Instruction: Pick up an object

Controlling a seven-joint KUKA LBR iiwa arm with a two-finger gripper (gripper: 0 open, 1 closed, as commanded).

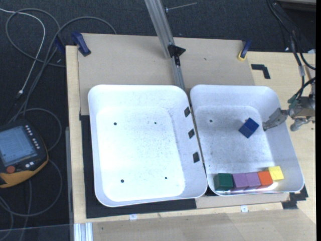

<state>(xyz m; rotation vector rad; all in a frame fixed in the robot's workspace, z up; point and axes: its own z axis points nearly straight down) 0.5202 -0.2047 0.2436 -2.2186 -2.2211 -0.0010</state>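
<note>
The blue cube (249, 127) lies just left of the end effector (284, 120), whose finger state I cannot tell.

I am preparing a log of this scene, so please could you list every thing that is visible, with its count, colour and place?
blue block: 1, blue, right bin, near the middle, apart from the row
row of blocks: 4, green, purple, orange, yellow, right bin, along the near wall
right bin: 1, white, right half of the bench
left bin: 1, white, left half of the bench
clamps: 2, blue, far corners of the bench
handheld controller: 1, orange and grey, floor at left
gripper: 1, grey, over the right bin's right edge, beside the blue block
</note>
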